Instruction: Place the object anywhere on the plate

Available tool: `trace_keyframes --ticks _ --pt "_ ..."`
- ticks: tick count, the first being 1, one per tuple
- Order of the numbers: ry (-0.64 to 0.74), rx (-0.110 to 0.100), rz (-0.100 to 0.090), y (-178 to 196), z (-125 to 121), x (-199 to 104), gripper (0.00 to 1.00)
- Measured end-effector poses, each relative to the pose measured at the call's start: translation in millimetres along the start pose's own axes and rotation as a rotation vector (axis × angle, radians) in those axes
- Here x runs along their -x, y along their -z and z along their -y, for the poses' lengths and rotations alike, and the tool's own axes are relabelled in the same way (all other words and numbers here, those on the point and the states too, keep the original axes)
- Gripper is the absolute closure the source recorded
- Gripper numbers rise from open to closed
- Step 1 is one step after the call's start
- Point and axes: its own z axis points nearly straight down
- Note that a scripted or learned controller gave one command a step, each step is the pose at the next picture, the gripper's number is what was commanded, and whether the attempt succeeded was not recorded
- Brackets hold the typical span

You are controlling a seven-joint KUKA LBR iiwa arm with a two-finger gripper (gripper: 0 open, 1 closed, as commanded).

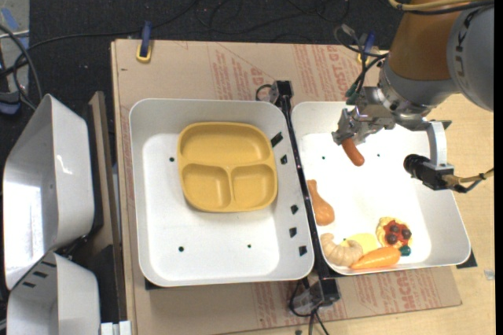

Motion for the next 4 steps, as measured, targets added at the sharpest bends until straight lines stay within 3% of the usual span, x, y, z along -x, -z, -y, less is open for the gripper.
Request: trace_keyframes --ticks 2,4 --pt "0.001 0.002 0.000 3.2 -12.5 -98.1 1.00" --pt "0.001 0.002 0.000 -17.4 -25.1 -198.6 1.00"
